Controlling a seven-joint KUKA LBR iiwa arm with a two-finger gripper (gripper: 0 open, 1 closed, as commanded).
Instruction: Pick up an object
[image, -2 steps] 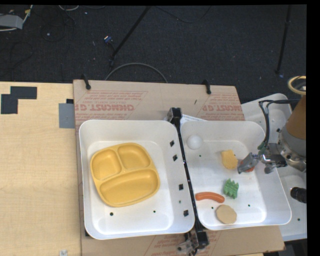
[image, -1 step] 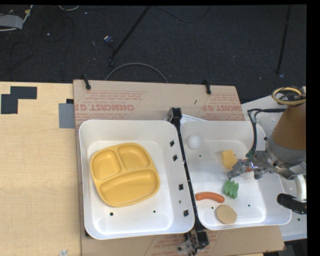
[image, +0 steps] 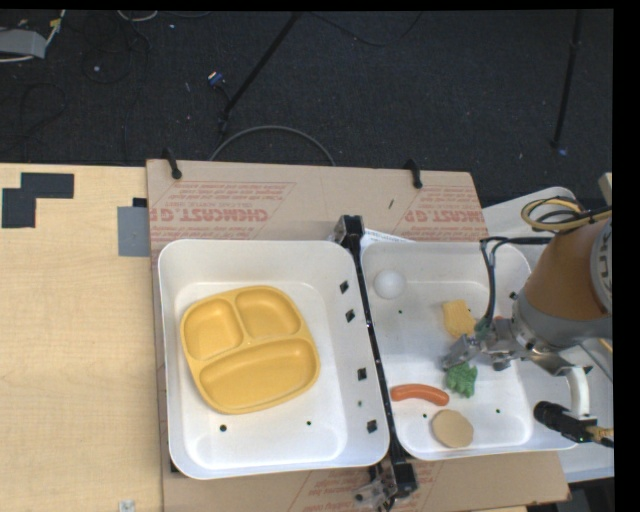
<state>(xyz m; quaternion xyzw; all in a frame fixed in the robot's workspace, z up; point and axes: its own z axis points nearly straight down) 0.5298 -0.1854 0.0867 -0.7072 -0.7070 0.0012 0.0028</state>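
— Broccoli (image: 461, 379), the small green piece, where does it lie?

— In the right bin (image: 505, 432), just under the gripper (image: 468, 356).

— Does the gripper hold it?

— I cannot tell; its tips are right above the piece.

— What else lies near?

— A yellow chunk (image: 458, 318), a white ball (image: 388, 285), an orange sausage (image: 419, 394) and a tan round piece (image: 452, 429). A yellow divided plate (image: 249, 346) sits in the left bin (image: 190, 440).

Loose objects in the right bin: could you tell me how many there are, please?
5: a white ball far left, yellow piece centre, green toy at the gripper, orange sausage and tan disc at front. The arm may hide others.
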